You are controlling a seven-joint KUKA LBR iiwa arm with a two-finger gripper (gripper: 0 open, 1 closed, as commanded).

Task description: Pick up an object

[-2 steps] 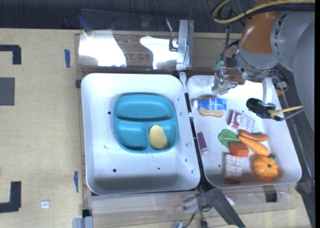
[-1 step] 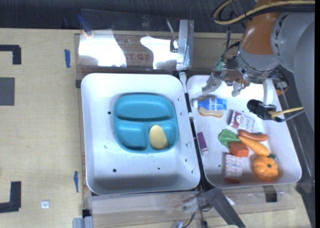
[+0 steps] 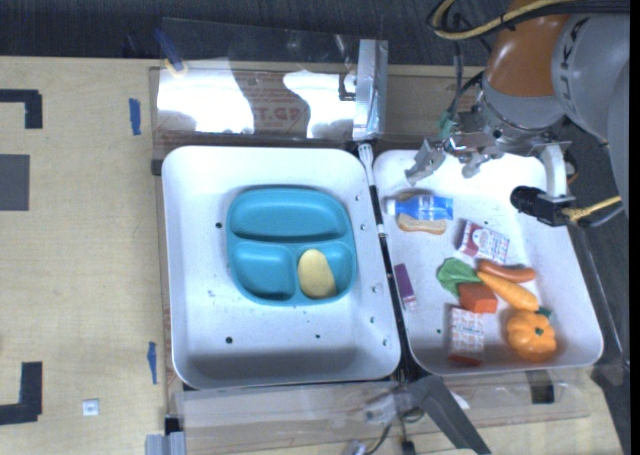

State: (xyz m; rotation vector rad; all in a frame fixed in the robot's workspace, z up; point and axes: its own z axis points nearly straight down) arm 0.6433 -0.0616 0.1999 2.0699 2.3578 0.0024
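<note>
Fingers (image 3: pixel 447 155) above rt bin (image 3: pixel 585 288)

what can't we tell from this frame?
- Gripper: small and glare-washed over the right bin's far end; finger state unreadable.
- Packets: print too small to read.
- Purple item by the divider: too small to identify.
- Arm: cut off by the top and right edges.
- Yellow object in the blue tray: identity unclear.
</note>
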